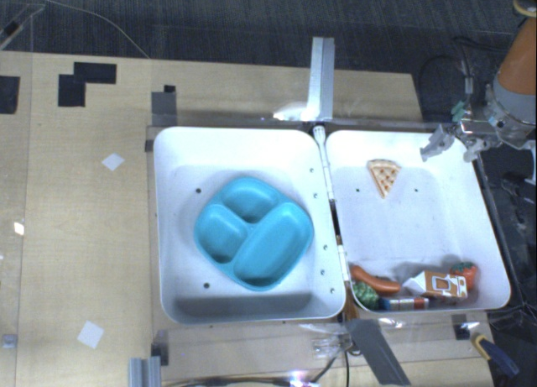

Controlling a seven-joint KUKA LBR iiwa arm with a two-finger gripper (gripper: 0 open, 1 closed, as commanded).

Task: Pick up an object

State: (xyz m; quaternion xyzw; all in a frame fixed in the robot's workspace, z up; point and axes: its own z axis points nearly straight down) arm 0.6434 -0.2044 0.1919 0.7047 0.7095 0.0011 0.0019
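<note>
Camera view gave us the waffle slice [383, 177] lying flat and alone in the upper part of the right bin [419, 234], with bare white floor around it on every side. Well apart from it, a hot dog [375, 279], a small carton [442, 284], a green piece [364, 295] and a pen-like stick [404, 302] were crowded along the bin's near wall. We saw the gripper [453, 139] hovering over the bin's far right corner, its fingers spread and pinching nothing. The arm [516, 83] reached in from the right edge. A blue divided tray [253, 231] sat in the middle of the left bin [180, 209], clear of its walls. Both bins rested on a pale wooden bench [75, 234], dark floor beyond it.
</note>
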